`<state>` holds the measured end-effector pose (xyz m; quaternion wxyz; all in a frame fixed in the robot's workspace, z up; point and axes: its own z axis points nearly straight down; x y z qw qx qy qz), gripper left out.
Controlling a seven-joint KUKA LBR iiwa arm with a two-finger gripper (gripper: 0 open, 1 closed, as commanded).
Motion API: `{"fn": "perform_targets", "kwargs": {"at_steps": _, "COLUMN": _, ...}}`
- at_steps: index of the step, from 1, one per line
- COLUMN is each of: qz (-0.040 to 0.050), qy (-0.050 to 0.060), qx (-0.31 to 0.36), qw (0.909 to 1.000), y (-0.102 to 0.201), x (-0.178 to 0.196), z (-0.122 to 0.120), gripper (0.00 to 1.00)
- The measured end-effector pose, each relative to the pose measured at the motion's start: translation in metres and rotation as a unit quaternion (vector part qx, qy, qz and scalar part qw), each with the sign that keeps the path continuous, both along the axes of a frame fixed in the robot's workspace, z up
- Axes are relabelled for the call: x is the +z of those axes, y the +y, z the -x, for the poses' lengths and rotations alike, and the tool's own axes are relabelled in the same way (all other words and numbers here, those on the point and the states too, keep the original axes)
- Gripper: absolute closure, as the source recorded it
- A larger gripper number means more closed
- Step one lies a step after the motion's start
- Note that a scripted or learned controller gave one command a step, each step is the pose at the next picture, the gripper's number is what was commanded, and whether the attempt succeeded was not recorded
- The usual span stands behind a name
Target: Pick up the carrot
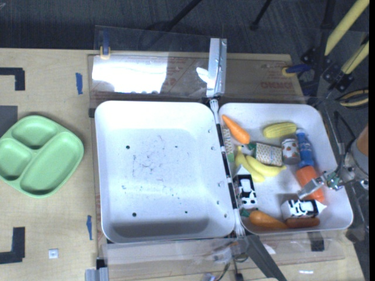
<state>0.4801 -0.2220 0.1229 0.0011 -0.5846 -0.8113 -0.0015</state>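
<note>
While the carrot (235, 130) lies in the right bin (337, 157), near its upper left corner, the gripper (319, 186) sits low at the bin's right side. Finger state cannot be told. A banana (259, 167) lies below the carrot.

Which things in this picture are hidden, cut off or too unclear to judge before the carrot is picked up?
- Arm: camera view, mostly cut off by the right edge.
- Gripper: blurred and small; open or shut cannot be told.
- Orange piece at the right bin's near wall: partly in shadow, so its kind is unsure; the carrot lies at the far left.
- Can label: too small to read.
</note>
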Motion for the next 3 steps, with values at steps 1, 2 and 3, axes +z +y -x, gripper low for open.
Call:
{"fn": "perform_targets", "kwargs": {"at_steps": 1, "qz": 0.0009, "qy": -0.001, "qx": -0.001, "qw": 1.0000, "y": -0.001, "x": 0.010, "z": -0.001, "gripper": 1.00}}
{"fn": "perform_targets", "kwargs": {"at_steps": 2, "qz": 0.0009, "qy": -0.001, "qx": -0.001, "qw": 1.0000, "y": -0.001, "x": 0.010, "z": -0.001, "gripper": 0.00}}
{"fn": "perform_targets", "kwargs": {"at_steps": 3, "qz": 0.0025, "qy": -0.001, "qx": -0.077, "qw": 0.9970, "y": 0.002, "x": 0.031, "z": -0.008, "gripper": 0.00}}
